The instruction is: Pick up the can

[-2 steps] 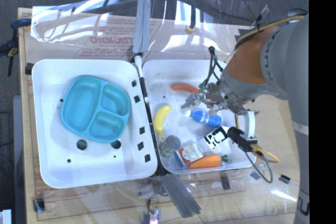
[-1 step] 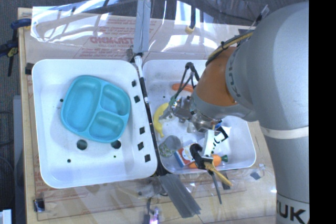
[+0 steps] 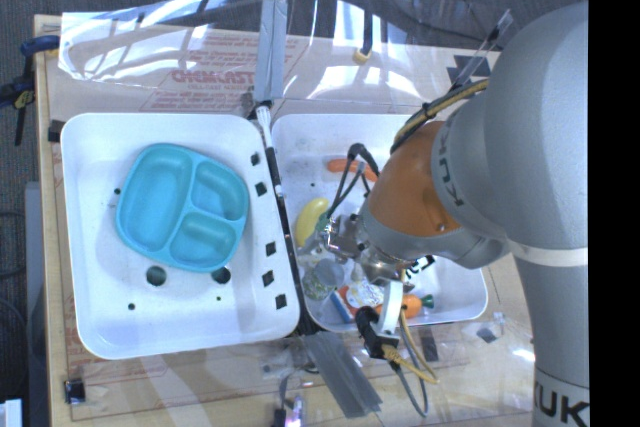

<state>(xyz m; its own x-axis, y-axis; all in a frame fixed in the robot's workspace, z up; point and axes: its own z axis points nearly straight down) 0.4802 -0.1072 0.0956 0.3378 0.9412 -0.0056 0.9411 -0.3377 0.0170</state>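
Note:
The can (image 3: 318, 279), a dull silvery cylinder, lies at the front left corner of the right bin (image 3: 300, 140), close to the wall between the bins. My gripper (image 3: 343, 243) reaches down from the orange-banded wrist (image 3: 415, 200) and sits just above and to the right of the can, between it and a yellow banana-like piece (image 3: 310, 218). The arm's body hides much of the right bin.
A blue divided plate (image 3: 183, 207) lies in the left bin (image 3: 85, 315). In the right bin, an orange carrot-like piece (image 3: 366, 170) sits toward the back and small colourful items (image 3: 365, 300) lie along the front wall. Cables trail off the front edge.

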